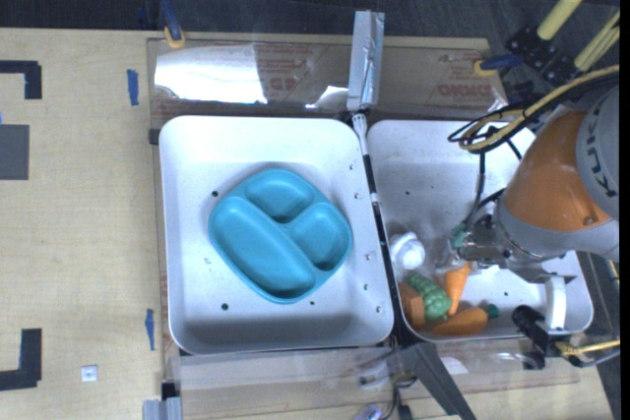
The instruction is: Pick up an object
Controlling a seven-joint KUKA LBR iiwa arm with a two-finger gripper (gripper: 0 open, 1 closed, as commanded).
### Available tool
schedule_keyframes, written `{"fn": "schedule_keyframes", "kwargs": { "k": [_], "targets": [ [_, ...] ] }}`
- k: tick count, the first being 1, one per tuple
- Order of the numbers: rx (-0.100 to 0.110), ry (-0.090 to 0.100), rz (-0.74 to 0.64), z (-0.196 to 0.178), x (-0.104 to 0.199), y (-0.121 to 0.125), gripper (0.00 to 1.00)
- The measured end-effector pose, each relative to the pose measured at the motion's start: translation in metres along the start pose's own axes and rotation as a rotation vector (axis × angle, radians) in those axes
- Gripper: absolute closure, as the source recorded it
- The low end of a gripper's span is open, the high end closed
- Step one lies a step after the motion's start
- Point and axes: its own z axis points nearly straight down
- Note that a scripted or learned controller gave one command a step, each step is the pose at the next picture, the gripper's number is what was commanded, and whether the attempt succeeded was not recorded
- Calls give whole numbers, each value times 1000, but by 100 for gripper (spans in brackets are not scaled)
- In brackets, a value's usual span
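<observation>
The right bin (pixel 423 162) holds a cluster of small toys at its near left corner. A white round piece (pixel 406 251) lies by the divider. Just below it sit a green leafy piece (pixel 431 294), an orange carrot (pixel 456 282) and a longer orange carrot (pixel 463 320) along the front wall. My gripper (pixel 471 248) hangs low over this cluster, just above the upper carrot's top end. The grey wrist and orange band (pixel 556 182) cover the bin's right side. Nothing can be seen held.
A blue divided plate (pixel 281 233) lies in the middle of the left bin (pixel 187 172). A raised divider (pixel 366 202) separates the two bins. Yellow and black cables (pixel 492 128) loop over the far right of the right bin.
</observation>
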Motion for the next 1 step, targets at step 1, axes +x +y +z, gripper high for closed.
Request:
{"fn": "schedule_keyframes", "kwargs": {
  "k": [1],
  "targets": [
    [6,4,-191,20,-53,2,100]
  ]
}}
